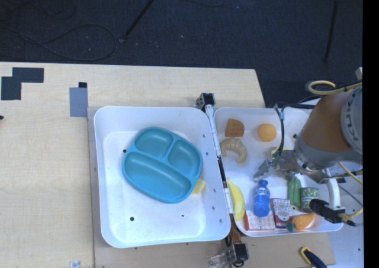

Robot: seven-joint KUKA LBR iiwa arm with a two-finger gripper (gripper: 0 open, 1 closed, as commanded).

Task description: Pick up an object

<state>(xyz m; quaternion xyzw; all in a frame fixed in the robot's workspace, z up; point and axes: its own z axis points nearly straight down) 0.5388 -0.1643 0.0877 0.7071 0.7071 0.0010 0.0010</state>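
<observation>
Pale wood-grain counter [47,160] carrying two shallow white bins side by side, with dark rectangular patches [21,80] near its far left corner. Beyond the counter, dark blue carpet floor [177,18] crossed by thin black cables [77,36]. In the left bin [112,225], a blue divided plate [161,164] lying flat, a sliver of yellow showing at its lower right edge. In the right bin [249,228]: a brown bread roll [234,128] and an orange [267,132] toward the far wall, a croissant [235,149] just in front of the roll, a banana [237,200] along the left wall, a blue bottle [262,198] beside a green item [294,190], a printed packet [280,209] and a carrot [304,222] near the front. Grey arm with orange band [325,122] reaching in from the right, end effector [273,167] low over the right bin between orange and bottle; open or clenched cannot be told, nothing seen between its fingers
</observation>
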